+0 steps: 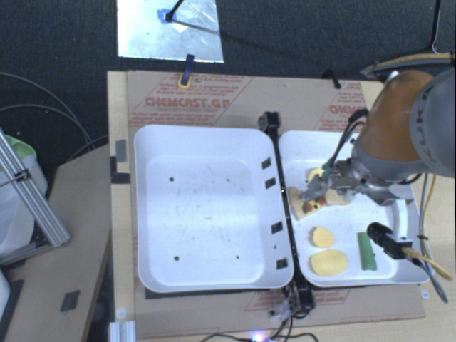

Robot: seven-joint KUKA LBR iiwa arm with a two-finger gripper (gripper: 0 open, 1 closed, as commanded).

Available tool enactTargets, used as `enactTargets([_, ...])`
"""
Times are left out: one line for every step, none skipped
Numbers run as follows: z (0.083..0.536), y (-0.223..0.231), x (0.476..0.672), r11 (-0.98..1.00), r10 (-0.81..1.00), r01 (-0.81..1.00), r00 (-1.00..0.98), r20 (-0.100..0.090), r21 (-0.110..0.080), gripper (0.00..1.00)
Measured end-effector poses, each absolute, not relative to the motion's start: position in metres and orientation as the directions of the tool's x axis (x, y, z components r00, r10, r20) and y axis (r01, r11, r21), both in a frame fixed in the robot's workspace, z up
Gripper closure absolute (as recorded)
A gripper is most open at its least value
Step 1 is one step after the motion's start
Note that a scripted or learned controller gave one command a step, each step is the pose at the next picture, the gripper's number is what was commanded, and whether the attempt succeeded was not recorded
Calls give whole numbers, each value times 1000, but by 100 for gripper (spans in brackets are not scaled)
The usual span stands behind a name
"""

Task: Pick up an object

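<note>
The jaws, grip unclear, hovered over a small reddish piece, two yellow rounds and green bar nearby.

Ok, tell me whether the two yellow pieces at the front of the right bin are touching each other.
Apart. The camera view shows a thin strip of white bin floor between the smaller yellow piece and the larger yellow piece just in front of it.

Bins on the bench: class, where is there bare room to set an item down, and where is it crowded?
The left bin offers open white floor between its walls. The right bin is crowded: end effector, yellow pieces and green block. Its bare patch lies along the far wall.
</note>
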State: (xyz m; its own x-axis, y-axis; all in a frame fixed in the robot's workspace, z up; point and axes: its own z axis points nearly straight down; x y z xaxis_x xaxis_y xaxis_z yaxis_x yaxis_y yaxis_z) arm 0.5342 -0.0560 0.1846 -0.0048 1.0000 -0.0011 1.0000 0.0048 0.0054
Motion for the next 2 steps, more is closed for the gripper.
enactTargets([282,4,501,12,1000,1000,-12,3,11,0])
enactTargets([371,17,488,8,1000,1000,-8,2,13,0])
